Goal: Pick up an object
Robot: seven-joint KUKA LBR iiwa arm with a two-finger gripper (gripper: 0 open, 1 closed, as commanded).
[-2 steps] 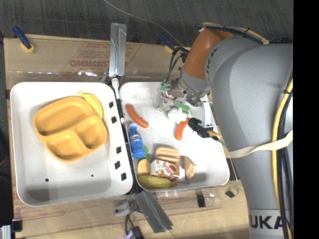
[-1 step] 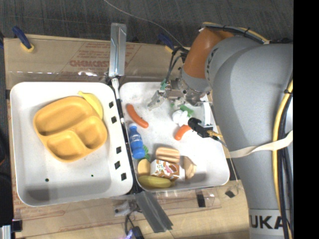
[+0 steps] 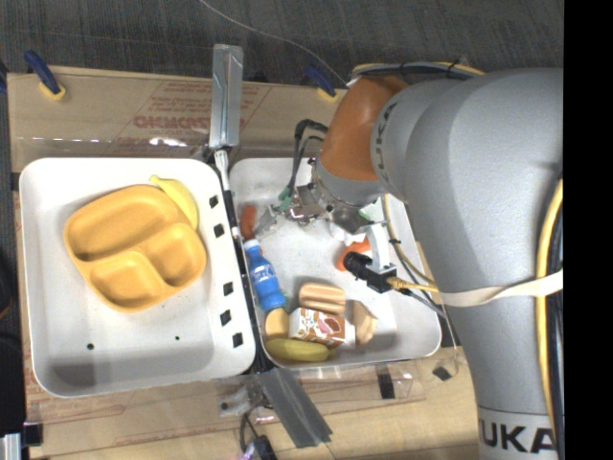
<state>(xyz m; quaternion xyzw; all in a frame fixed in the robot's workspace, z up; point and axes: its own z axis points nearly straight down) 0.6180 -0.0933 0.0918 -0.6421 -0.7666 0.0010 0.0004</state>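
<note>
Objects lay clustered in the right bin [image 3: 421, 338]: a blue bottle [image 3: 261, 276] along its left wall, a banana [image 3: 297, 351] at the near edge, a printed carton [image 3: 321, 327] and a tan block [image 3: 323, 296] just beside them, and a small orange piece [image 3: 355, 257]. The gripper [image 3: 308, 204] hung low over that bin's far end, apart from them, its tip too cluttered to read. The left bin [image 3: 43, 353] held a yellow divided tray [image 3: 134, 245].

Bench, two bins on brown board.
I see the bench [image 3: 115, 103] topped with brown cardboard; the left white bin [image 3: 38, 257] and right white bin [image 3: 421, 329] sit directly on it, side by side, touching along a grey metal divider bar [image 3: 226, 94].
</note>
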